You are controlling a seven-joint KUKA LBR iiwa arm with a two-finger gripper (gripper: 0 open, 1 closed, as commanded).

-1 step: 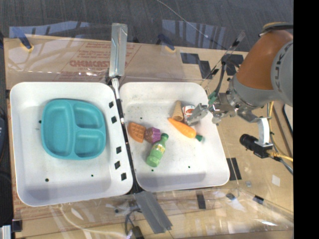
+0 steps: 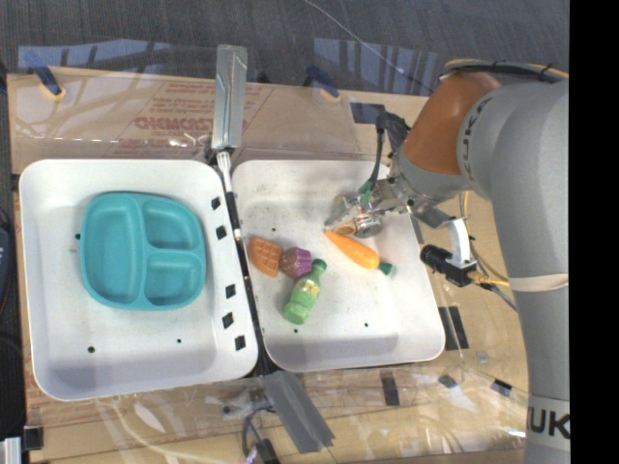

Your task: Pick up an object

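**A:** You asked how far the pick has got. Look at the right bin (image 2: 406,341): the pincer (image 2: 360,217) is low over its far middle, just above the thick end of the carrot (image 2: 354,250). Whether it touches the carrot, you can't settle from this slant.

**B:** Is it holding anything?

**A:** You won't see anything between its tips. The metal parts there blur together, so I cannot tell whether the pincer is spread or pressed together. The carrot appears to lie flat on the bin floor, green tip pointing right and near.

**B:** And the other objects?

**A:** All resting in the same bin. The bottle (image 2: 304,294) lies on its side near the middle, the purple piece (image 2: 296,260) touches its cap end, and the waffle (image 2: 264,255) sits just left of that, near the divider. The left bin (image 2: 48,356) carries the blue tray (image 2: 143,249), well apart from the arm.

**B:** So what's done?

**A:** By my reading, you have the approach done and nothing more. Nothing is lifted. The grasp itself, if the carrot is the target, and the lift are left. Since the pincer sits at the carrot's end rather than its middle, you should expect it may slip or pivot.
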